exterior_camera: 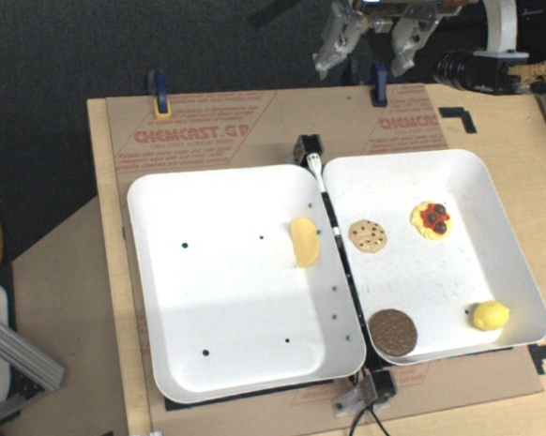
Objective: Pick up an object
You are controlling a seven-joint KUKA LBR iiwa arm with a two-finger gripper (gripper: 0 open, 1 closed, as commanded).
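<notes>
We found two bins side by side on the counter (247,130). Taking the right bin (501,241) as landmark: the left bin (164,268) touched its left wall and held a banana (304,242) near that wall. Inside it lay a cookie (368,236) at left, a tart (431,220) right of the cookie, a round biscuit (393,332) at front left, and a lemon (491,316) at front right.

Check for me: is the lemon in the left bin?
No, the lemon sits in the right bin, in its near right corner.

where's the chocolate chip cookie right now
The chocolate chip cookie lies in the right bin, near its left wall, between the yellow oblong piece and the jam tart.
</notes>
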